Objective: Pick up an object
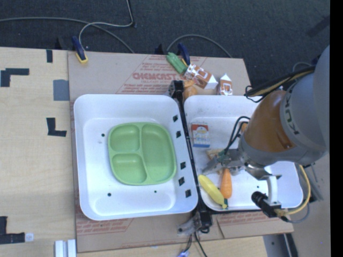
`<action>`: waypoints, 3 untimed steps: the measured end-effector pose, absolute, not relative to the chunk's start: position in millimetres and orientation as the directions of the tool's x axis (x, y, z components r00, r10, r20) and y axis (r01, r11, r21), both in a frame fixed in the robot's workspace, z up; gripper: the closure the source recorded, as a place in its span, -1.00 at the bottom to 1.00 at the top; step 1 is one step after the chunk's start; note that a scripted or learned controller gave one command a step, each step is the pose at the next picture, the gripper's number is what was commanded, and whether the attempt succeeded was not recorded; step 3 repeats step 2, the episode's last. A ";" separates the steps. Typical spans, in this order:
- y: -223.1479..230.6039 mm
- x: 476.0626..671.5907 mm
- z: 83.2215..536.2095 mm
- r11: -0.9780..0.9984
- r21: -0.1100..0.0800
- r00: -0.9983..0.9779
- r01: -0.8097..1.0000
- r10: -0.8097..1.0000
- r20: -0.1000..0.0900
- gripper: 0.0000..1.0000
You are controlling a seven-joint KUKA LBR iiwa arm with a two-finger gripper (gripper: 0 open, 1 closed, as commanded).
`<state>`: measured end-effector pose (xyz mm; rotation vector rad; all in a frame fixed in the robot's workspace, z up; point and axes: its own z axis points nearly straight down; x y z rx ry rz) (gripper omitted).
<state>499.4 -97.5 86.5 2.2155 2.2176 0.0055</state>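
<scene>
At the lower edge of the frame, in the lower right, the right bin (pixel 292 197) held a yellow banana (pixel 211 191) lying aslant beside an orange carrot (pixel 226 183), the two just beside each other near the bin's lower left corner; just above them the tool (pixel 218 161) hung low over the bin, its dark fingers pointing left toward the divider, and whether it was released or clenched could not be told; nothing showed plainly between them. Farther up in the same bin lay a small white card (pixel 200 134) with a red and blue print, its writing too small to read. The grey arm (pixel 300 116) with its orange band (pixel 268 125) filled the right of the frame. In the left bin (pixel 86 159) a green divided plate (pixel 142 153) lay flat at centre. Beyond the bins, a cardboard sheet (pixel 107 74) on the worktop (pixel 32 143) bore the red word "CHEMCAST"; on it, at upper centre, lay a green clamp (pixel 177 63) and small brown-and-white cartons (pixel 206 80); cables (pixel 107 20) ran across the dark floor at the top.
</scene>
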 end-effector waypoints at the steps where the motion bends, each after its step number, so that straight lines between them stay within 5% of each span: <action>1: -98.0 499.6 96.2 0.000 0.007 0.000 1.000 1.000 -0.004 1.00; 2: -50.5 543.5 184.1 0.001 -0.001 -0.001 1.000 1.000 0.000 1.00; 3: -50.5 543.5 184.1 0.001 -0.001 -0.001 1.000 1.000 0.000 1.00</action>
